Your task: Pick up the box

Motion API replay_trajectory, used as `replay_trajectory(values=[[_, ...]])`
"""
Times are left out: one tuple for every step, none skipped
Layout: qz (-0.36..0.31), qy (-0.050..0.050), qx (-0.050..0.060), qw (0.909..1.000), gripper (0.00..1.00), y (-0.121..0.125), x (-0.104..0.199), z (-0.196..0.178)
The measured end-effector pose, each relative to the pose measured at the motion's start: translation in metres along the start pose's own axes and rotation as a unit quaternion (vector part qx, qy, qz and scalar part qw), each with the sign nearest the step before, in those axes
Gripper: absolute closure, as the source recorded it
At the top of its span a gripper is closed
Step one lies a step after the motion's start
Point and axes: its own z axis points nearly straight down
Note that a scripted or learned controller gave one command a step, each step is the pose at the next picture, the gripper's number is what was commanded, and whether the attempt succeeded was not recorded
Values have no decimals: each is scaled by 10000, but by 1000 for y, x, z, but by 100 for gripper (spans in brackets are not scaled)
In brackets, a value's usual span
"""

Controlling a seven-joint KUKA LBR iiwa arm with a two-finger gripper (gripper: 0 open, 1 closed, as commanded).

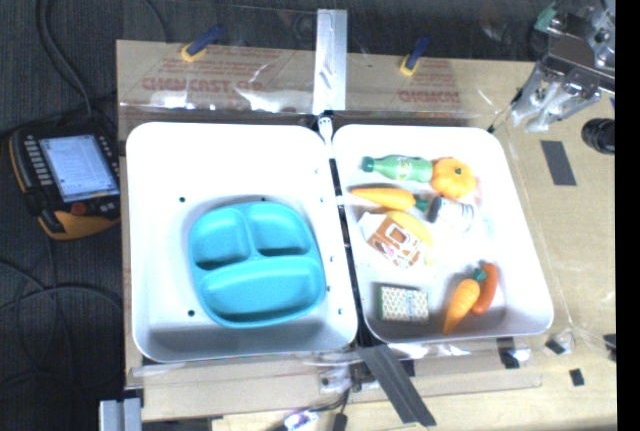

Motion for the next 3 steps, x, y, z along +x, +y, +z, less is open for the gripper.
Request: replay_trajectory(values=[[-1,-19,6,10000,100,0,0,-9],[-1,-36,11,10000,100,1,0,-18],[-1,-53,16,10000,100,1,0,-26]])
